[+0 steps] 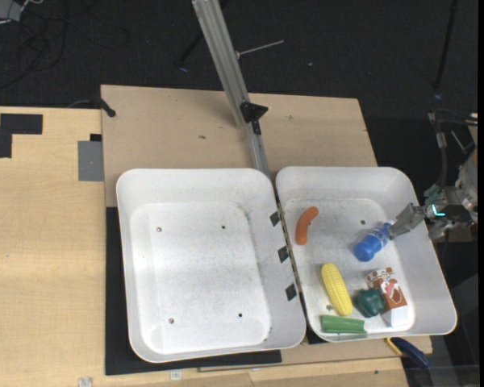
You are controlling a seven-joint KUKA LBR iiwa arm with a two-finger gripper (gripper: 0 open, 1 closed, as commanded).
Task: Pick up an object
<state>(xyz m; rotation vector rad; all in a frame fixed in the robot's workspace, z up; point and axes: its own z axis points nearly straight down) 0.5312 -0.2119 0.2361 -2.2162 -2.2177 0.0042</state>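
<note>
Two shallow white bins sit side by side on a pale wood worktop (323,127), both with rounded corners and a faintly speckled floor. Left bin (137,208): bare floor with a raised inner panel and four small dark dots. Right bin (339,180): holds all the objects.

Contents of right bin:
- Orange sausage (306,224), smooth, slightly curved, near the dividing rim, open floor all around it.
- Blue bottle (371,245), smooth plastic, lying tilted, mid-right of the floor.
- Yellow corn (335,288), ribbed, elongated, lying lengthwise toward the front.
- Dark green lump (369,302), rounded, just beside the corn's lower end.
- Green bar (342,324), flat, against the front wall.
- Printed carton (387,290), red-brown and white, boxy, near the right wall, touching or very close to the green lump.

Front right corner is crowded; back half of the bin is open.

The jaws (404,221) come in over the right rim, a thin grey tip pointing at the bottle's upper end, touching it or just short; cannot tell which. How far the jaws are parted cannot be made out, and nothing is seen held between them. The arm's body is cut off at the right edge.

A ribbed metal rail (226,59) slants down from the back to the junction of the bins. Three small black clips (283,253) sit along the shared rim.
</note>
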